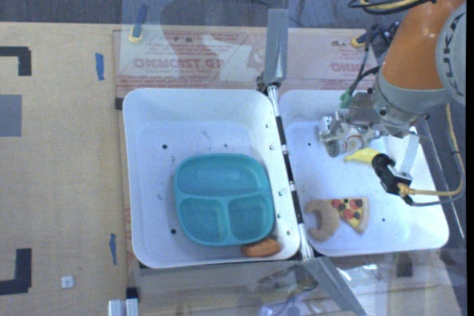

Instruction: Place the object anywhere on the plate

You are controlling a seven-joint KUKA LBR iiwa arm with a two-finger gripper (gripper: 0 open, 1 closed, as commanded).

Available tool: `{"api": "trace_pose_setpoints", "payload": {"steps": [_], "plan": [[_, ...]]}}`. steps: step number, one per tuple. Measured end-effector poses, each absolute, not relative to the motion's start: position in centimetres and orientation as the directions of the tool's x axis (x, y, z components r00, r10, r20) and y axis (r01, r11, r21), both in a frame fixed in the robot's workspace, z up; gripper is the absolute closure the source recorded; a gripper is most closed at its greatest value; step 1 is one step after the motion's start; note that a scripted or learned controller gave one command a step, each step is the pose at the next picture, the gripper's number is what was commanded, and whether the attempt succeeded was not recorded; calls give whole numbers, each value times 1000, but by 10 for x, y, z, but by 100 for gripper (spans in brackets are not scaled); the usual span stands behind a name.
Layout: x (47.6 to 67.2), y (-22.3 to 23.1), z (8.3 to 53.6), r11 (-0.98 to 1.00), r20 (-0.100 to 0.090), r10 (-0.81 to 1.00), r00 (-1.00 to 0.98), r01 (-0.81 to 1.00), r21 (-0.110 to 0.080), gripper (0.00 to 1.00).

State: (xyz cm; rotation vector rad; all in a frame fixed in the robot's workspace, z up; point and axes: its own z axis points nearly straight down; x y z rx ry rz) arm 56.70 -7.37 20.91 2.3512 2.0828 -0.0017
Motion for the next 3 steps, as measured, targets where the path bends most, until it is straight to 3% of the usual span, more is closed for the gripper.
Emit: {"api": "trace_pose_setpoints", "payload": {"steps": [1, 2, 3], "plan": [[546, -12, 201, 8, 1, 1000, -8, 1000, -2, 100], [545, 50, 188, 522, 1, 853, -522, 853, 1, 100], [545, 49, 188, 521, 1, 853, -521, 853, 1, 0]]}}
